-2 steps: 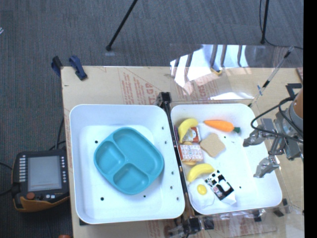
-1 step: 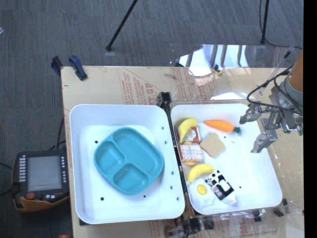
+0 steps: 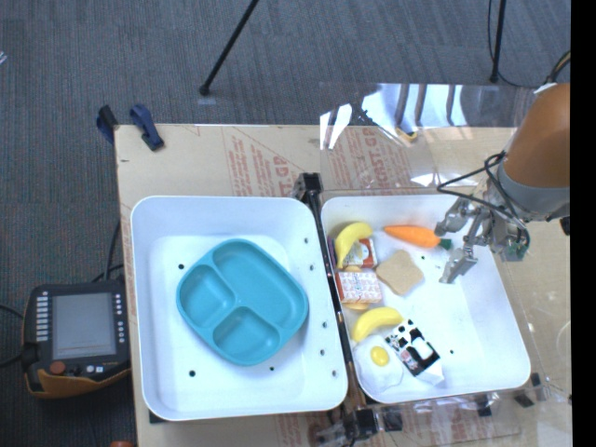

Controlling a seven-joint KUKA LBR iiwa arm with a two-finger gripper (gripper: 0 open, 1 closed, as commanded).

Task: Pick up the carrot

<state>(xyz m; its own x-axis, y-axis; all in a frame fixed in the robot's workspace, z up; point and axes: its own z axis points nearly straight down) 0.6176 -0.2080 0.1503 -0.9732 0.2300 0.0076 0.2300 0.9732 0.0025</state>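
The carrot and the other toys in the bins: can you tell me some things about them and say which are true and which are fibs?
1. The carrot lies in the right bin. True.
2. The gripper holds the carrot. False: the carrot lies in the bin beside it, not between its fingers.
3. The blue plate sits in the left bin. True.
4. Two bananas lie on the blue plate. False: both lie in the right bin.
5. The bread slice lies in the right bin, near the carrot. True.

Red print on the cardboard sheet lies upside down, not legible.
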